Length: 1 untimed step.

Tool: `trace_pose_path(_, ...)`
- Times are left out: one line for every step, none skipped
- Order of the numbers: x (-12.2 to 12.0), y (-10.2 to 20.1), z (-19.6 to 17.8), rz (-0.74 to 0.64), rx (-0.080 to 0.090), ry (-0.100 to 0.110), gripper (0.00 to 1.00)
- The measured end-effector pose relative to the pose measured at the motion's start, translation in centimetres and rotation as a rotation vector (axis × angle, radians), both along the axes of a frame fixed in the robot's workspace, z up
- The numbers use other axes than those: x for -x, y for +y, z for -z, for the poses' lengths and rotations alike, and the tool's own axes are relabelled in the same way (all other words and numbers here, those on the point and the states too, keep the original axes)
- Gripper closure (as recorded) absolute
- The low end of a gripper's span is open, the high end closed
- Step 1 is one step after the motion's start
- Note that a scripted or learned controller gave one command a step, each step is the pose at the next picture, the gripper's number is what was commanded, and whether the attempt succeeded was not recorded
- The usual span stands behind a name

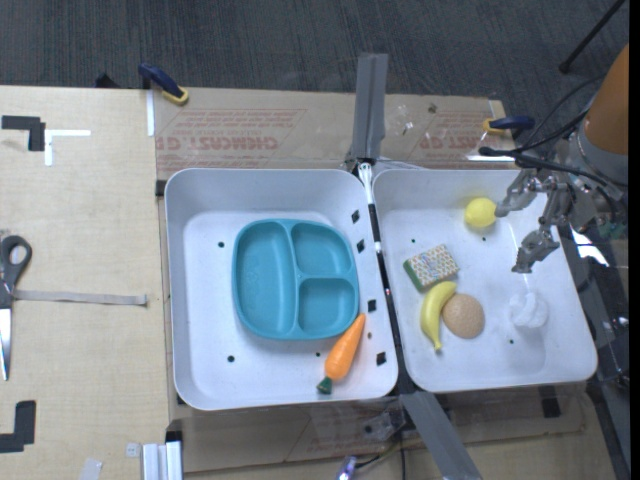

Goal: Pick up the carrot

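Note:
The orange carrot lies in the left bin near its front right corner, green stub toward the front, its tip resting by the edge of the blue divided plate. My gripper hangs over the right bin near its far right side, well away from the carrot. Its two fingers stand apart, open, with nothing between them.
The right bin holds a yellow ball, a patterned sponge, a banana, a brown round object and a white lump. Scissors lie on the bench at far left. A metal divider runs between the bins.

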State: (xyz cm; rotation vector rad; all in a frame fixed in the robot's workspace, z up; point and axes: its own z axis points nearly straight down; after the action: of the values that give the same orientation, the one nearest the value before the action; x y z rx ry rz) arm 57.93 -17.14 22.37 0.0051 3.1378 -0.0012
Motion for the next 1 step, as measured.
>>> trace_pose_path(5.48, 4.85, 3.84, 0.204, -0.001, 0.000, 0.00)
